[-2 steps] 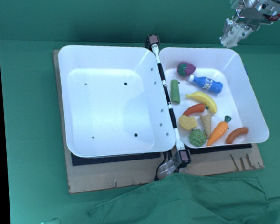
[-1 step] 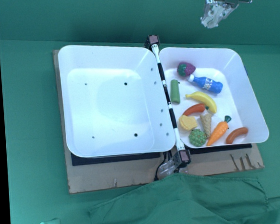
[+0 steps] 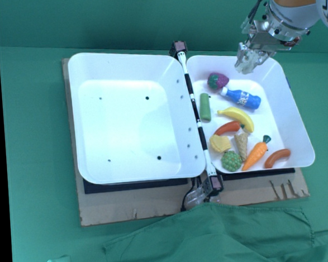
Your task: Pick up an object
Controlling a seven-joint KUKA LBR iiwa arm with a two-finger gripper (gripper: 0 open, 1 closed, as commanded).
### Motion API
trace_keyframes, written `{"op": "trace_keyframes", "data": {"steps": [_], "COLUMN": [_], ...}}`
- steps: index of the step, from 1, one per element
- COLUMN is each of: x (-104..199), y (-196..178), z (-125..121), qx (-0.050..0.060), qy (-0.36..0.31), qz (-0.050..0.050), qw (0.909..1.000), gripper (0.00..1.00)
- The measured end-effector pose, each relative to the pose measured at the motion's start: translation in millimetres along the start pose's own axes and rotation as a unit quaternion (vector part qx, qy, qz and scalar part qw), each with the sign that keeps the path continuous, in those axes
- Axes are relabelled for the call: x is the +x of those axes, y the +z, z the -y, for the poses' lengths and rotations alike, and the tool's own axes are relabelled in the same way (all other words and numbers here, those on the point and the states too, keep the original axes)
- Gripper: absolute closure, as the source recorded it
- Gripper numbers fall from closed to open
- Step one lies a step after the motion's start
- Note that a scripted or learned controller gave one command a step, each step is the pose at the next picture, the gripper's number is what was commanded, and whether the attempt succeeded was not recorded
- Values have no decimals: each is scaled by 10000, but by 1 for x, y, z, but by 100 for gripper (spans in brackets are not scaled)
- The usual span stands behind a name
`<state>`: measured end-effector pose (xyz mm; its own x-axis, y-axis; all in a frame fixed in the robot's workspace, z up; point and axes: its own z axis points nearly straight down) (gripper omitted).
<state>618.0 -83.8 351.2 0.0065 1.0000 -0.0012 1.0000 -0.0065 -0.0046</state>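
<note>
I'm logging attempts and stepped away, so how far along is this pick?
Done: nothing looks picked; the blue bottle, banana and carrot all lie in the right bin. In hand: the gripper hangs above that bin's far edge, with no object seen between its fingers. Left: descend, grasp, lift.

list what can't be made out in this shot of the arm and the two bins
- Pincer, camera view: too small and blurred to tell its finger state or whether it carries anything.
- Arm: cut off by the top and right edges.
- Blue bottle: label print too small to read.
- Fixture at the divider's near end: partly hidden by green cloth.
</note>
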Motion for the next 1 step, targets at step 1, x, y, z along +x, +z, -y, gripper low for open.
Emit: {"op": "trace_keyframes", "data": {"steps": [1], "x": [-18], "y": [-13], "z": [-5], "qx": [-52], "qy": [-10], "qz": [3], "qw": [10000], "gripper": [100]}}
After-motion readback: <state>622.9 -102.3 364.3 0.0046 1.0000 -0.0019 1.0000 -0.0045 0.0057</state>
